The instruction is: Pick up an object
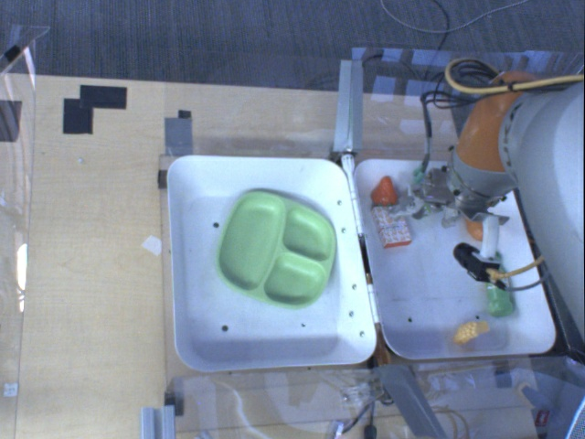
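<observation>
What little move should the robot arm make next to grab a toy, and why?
Probably a short slide toward the left bin and down onto the red-and-white packet. The gripper hangs over the right bin just beside that packet and the red-orange toy, so those are the closest things to try; the yellow piece lies farther off.

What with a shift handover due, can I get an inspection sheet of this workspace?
Surface: wooden bench bearing left bin and right bin.
Job's things: in the right bin, red item, packet, yellow item, green item.
Clutter: green plate in the left bin.
Grippers: end effector over the right bin's far part, right of the red item; grasp cannot be told.
Cables: black cable looped on the floor.
Surroundings: grey carpet; black tape marks on the bench.
</observation>
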Available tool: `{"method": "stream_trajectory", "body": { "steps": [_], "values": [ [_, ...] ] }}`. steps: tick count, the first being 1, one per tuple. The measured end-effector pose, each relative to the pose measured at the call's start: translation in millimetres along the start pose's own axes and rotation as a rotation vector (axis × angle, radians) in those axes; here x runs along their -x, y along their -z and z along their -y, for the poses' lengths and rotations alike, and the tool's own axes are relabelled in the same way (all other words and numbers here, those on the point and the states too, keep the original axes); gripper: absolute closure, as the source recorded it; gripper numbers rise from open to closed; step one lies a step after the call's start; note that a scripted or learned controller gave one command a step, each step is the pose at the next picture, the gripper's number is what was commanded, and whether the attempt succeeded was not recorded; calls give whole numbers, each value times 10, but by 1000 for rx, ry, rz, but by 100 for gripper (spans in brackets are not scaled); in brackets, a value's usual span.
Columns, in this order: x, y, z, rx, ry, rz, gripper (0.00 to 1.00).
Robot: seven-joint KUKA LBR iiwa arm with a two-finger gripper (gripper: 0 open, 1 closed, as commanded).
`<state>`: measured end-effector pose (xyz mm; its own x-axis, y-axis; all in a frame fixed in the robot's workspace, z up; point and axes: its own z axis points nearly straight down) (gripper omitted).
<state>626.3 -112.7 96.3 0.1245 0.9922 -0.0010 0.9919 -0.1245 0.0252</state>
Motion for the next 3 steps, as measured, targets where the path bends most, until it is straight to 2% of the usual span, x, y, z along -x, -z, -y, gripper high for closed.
{"method": "stream_trajectory", "body": {
  "steps": [1,2,3],
  "values": [
    [112,-74,-450,-14,-46,1,0],
    [87,46,-470,-10,-34,2,100],
    [8,950,-109,-18,-7,-1,100]
  ]
}}
